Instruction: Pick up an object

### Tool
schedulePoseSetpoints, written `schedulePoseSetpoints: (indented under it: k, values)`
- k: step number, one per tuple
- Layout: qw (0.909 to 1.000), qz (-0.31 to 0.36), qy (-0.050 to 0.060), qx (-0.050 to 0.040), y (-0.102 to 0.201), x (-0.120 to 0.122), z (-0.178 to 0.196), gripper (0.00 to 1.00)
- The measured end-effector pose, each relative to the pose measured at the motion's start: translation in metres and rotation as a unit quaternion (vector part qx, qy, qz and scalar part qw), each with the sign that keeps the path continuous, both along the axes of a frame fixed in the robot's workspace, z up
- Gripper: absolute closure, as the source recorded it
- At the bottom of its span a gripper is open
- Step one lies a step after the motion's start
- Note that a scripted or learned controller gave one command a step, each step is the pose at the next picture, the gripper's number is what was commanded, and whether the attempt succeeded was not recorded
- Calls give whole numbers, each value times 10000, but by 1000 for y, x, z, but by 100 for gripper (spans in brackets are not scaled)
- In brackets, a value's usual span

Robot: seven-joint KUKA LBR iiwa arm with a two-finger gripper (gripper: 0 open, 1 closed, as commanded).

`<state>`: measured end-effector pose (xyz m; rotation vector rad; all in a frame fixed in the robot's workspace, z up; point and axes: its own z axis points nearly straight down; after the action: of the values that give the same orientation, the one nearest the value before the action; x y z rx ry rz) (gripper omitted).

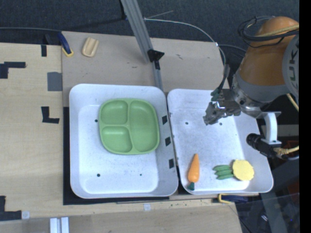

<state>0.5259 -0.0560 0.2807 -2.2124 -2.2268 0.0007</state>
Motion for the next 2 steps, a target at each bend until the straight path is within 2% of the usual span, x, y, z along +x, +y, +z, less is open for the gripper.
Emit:
schedulePoseSetpoints:
  k: [1, 2]
  values:
    - [10000, 2, 2, -2, 51, -8, -1, 100]
    - [10000, -2, 14, -3, 101, -14, -26, 100]
